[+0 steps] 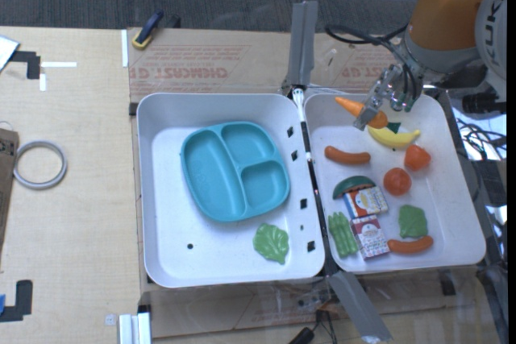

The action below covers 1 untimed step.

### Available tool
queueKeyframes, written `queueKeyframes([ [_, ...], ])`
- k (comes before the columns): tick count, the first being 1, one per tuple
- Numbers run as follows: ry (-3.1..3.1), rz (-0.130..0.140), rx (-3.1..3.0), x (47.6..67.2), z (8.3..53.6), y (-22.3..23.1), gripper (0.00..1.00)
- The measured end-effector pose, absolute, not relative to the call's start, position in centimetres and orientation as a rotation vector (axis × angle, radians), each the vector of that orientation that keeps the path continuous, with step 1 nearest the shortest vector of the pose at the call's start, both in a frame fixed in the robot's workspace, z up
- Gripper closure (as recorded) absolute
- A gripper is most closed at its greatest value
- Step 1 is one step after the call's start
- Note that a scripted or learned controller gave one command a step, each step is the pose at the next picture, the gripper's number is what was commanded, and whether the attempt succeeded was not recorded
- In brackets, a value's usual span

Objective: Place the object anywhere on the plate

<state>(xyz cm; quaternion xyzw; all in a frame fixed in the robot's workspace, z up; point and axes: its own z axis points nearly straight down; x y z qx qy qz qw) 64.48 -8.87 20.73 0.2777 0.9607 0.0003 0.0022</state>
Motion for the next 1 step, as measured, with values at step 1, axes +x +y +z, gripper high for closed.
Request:
queueKeyframes([
  [1, 3.089, 0.001, 0.567, 60.18, 20.47, -0.11, 1.0],
])
